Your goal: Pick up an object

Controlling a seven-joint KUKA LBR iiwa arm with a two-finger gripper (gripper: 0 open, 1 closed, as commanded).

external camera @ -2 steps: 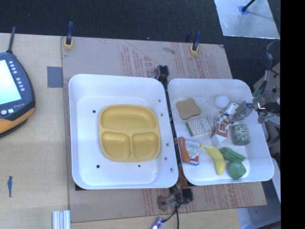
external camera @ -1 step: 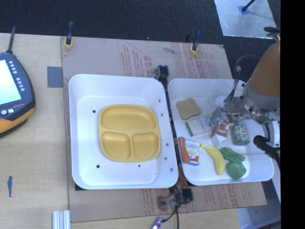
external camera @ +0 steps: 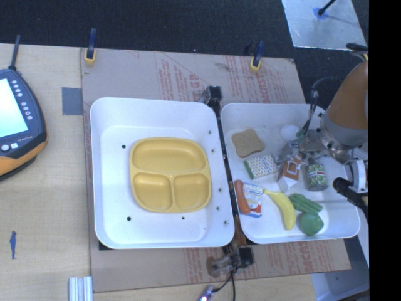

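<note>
My gripper (external camera: pixel 296 153) hangs low over the middle of the right bin (external camera: pixel 341 232), reaching in from the right under the orange-banded wrist. Just below it lies a small brown packet (external camera: pixel 290 170), and whether they touch is unclear. A green-and-white packet (external camera: pixel 260 166) lies to its left and a green-labelled jar (external camera: pixel 316 177) to its right. A slice of toast (external camera: pixel 247 143) and a white ball (external camera: pixel 289 132) sit further back. Near the front are a banana (external camera: pixel 284 209), a green bean pod (external camera: pixel 305 202), a green round piece (external camera: pixel 311 224), a sausage (external camera: pixel 238 196) and a red-and-white carton (external camera: pixel 252 199).
The left bin (external camera: pixel 106 168) holds a yellow divided plate (external camera: pixel 170 174). A tablet-like pendant (external camera: pixel 15 121) lies on the bench at far left. Clamps (external camera: pixel 90 55) hold the cardboard sheet at the back. The arm's body (external camera: pixel 348 115) covers the right bin's back right corner.
</note>
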